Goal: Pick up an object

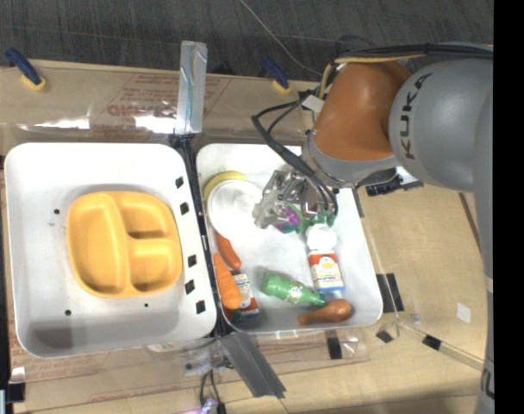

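Arm [400, 119]; purple object [288, 223] just beneath gripper [275, 205].

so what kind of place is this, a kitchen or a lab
Most likely a robot lab bench: a KUKA arm reaches over two taped-down white bins, one holding toy food like a carrot.

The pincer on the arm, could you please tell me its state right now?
Pincer: low in the right bin, over a purple item; open or closed cannot be told.

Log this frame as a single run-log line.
arm: over right bin | pincer: low beside purple-green item | grasp: unconfirmed | left bin: yellow divided tray
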You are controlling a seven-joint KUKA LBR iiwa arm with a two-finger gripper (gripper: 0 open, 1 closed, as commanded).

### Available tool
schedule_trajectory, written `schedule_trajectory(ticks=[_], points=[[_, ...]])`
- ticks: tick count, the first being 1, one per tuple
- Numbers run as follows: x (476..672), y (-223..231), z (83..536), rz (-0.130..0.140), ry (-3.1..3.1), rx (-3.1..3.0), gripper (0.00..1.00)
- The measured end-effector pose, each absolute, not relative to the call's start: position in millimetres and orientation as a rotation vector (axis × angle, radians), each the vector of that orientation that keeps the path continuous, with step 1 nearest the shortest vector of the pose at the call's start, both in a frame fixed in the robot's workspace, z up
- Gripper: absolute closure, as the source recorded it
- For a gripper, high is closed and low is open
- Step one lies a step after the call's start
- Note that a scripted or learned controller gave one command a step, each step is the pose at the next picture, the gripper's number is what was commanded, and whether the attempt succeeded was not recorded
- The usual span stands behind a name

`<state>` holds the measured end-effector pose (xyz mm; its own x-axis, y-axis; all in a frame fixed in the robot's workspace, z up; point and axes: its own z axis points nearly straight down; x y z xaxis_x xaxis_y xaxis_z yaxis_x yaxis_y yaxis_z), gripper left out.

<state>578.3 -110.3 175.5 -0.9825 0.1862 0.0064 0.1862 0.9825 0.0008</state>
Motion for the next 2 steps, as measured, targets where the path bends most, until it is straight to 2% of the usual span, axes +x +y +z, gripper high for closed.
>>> schedule_trajectory(ticks=[1,2], points=[[637.2,-134.1,247.5,0.002,-3.112,-0.477,1.00],[575.9,-107.9,215.6,0.000,-3.093,-0.537,1.00]])
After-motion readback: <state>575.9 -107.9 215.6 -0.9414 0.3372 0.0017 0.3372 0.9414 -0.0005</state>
